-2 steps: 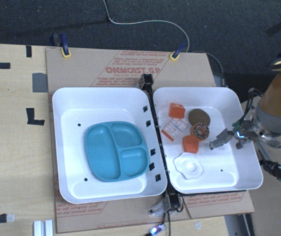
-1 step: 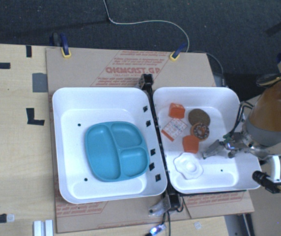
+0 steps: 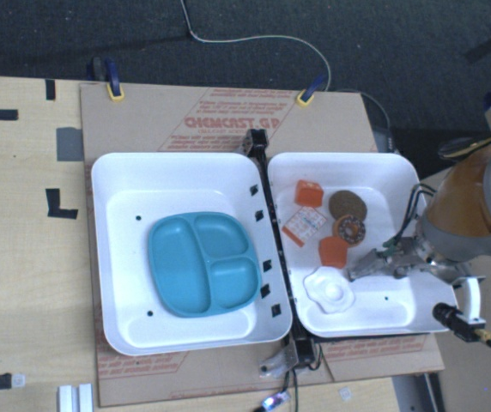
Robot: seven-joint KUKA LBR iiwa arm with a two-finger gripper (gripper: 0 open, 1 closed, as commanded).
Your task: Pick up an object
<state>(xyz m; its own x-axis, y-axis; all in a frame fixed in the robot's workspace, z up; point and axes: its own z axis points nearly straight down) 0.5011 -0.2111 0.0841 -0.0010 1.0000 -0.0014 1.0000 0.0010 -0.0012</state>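
Observation:
In the right bin [image 3: 396,312] lie an orange block [image 3: 309,194], a white packet with red print [image 3: 305,223], a brown round disc [image 3: 347,204], a small chocolate doughnut [image 3: 349,229], a red-orange cube [image 3: 333,251] and a white round piece [image 3: 328,289]. My gripper [image 3: 356,269] reaches in low from the right. Its tip sits just right of the cube, below the doughnut and above the white piece. Nothing is visibly held.
The left bin [image 3: 117,187] holds a blue divided plate [image 3: 203,261]. A black divider [image 3: 268,230] runs between the bins. The arm's orange band [image 3: 467,206] hangs over the right bin's right rim. A white cable [image 3: 254,37] lies behind the bins.

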